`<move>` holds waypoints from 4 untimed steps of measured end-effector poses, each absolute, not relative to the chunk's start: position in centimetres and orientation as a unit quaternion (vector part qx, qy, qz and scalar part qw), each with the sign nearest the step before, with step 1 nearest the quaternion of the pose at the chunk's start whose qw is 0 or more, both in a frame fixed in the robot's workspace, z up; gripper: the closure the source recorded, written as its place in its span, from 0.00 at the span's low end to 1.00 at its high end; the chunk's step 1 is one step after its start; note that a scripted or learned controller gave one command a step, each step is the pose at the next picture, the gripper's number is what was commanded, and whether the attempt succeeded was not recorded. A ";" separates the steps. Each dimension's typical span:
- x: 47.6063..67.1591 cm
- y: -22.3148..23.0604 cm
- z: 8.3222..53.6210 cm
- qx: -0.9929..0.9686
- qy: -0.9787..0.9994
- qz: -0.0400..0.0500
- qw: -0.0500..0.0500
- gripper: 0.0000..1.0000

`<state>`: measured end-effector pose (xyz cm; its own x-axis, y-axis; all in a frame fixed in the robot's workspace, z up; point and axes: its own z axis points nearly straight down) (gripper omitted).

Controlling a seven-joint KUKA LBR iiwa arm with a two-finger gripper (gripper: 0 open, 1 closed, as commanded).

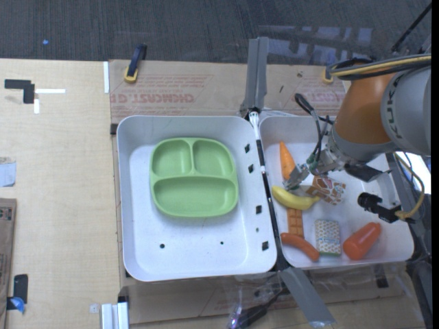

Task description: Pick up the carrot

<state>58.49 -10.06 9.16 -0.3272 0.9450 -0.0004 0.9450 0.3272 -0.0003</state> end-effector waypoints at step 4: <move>58.3 -9.9 9.1 0.630 0.777 -0.001 -0.001 0.00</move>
